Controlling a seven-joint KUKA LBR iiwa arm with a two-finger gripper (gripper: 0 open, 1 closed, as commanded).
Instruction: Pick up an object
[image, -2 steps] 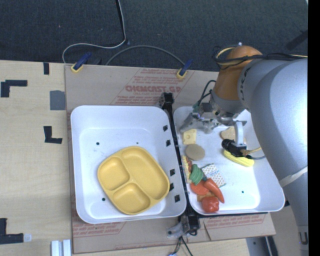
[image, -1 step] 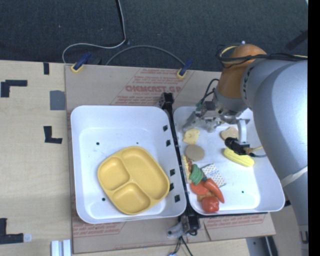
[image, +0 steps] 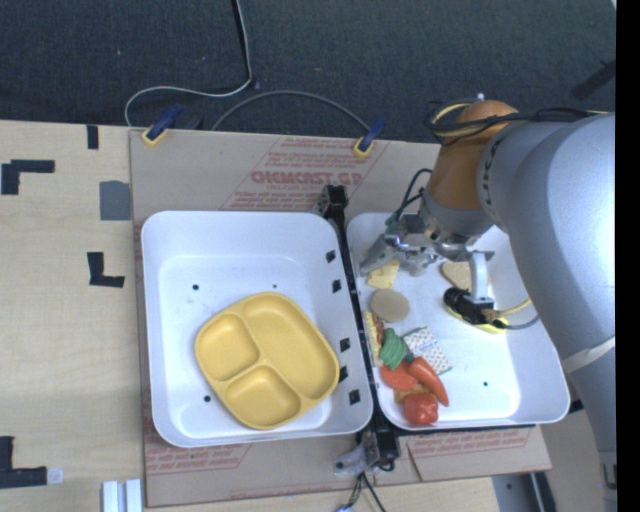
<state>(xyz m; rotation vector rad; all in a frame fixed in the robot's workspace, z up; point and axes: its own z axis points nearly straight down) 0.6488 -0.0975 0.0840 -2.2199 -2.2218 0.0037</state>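
Observation:
My gripper (image: 403, 247) hangs low over the far left part of the right bin (image: 520, 400). Just under and in front of it lies a pale yellow wedge (image: 383, 274). A beige round piece (image: 389, 303) sits a little nearer. Beside the wrist on the right lies a tan disc (image: 457, 272). Toward the bin's front left corner are a green leafy piece (image: 394, 349), a red-orange pepper (image: 428, 378), a red piece (image: 421, 408) and a patterned cracker (image: 428, 347). Nothing is visibly in the gripper's hold.
The left bin (image: 175, 250) holds a yellow divided plate (image: 265, 357). A black divider (image: 345, 290) runs between the bins. The grey arm (image: 560, 220) covers the right bin's far right side. The right bin's front right floor is bare.

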